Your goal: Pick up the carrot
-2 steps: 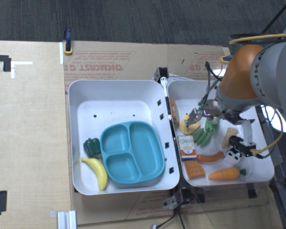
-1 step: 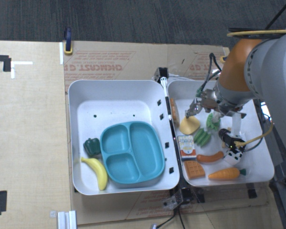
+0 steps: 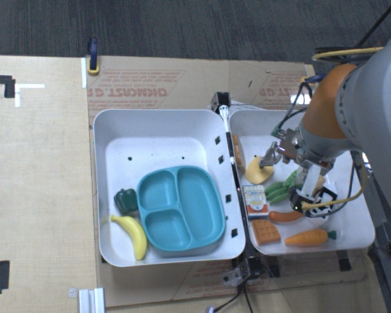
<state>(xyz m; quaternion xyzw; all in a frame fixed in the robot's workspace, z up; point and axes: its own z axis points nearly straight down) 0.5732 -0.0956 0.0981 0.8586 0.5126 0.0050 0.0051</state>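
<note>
Two shallow white bins sit side by side on a cardboard-covered bench. The left bin, in the middle of the frame, holds a teal divided plate with three compartments. Just left of the plate lies a dark green pepper, and below it a yellow banana curves along the plate's lower left edge. The right bin holds a pale yellow piece, perhaps a pear, near its left wall. Below that lies a small carton, then a tan waffle-like square. A green bean pod and a reddish sausage lie right of the carton.
</note>
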